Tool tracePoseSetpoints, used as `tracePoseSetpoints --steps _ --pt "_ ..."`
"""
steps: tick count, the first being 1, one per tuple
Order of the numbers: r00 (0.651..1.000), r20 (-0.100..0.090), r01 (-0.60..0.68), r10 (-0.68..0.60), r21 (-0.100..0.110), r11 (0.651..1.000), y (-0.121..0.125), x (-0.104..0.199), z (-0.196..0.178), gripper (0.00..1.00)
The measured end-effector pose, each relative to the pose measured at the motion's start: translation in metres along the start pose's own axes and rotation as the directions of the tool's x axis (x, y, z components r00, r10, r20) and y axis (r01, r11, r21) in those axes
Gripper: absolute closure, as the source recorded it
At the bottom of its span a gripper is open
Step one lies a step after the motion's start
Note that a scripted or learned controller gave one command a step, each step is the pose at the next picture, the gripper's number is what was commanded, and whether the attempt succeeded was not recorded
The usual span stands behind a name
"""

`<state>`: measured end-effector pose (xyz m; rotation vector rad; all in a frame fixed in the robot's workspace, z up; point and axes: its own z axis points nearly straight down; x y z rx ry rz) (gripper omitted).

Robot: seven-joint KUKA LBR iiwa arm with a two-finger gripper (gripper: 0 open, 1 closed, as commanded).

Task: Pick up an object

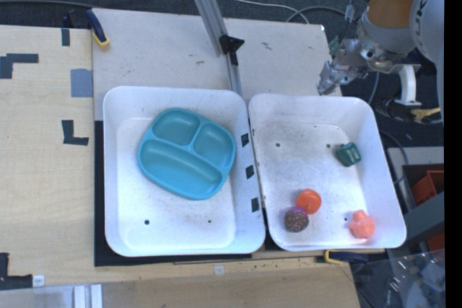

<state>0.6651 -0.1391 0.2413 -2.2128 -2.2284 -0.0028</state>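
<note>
In the right bin lie a small green object near the right wall, an orange ball, a dark purplish ball touching it, and a pink object in the near right corner. My gripper hangs above the bin's far right rim, its tips pointing down and left, well apart from all the objects. Nothing shows between its tips.
The left bin holds a blue divided plate. A slanted metal pole crosses the bench behind the bins. Cables trail behind the right bin. A blue and yellow clamp sits at the far left.
</note>
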Motion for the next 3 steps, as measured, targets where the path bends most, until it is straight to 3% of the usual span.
tracePoseSetpoints --steps 3 --pt "1.0 0.001 -0.001 0.001 0.001 1.0 0.016 0.149 0.019 1.0"
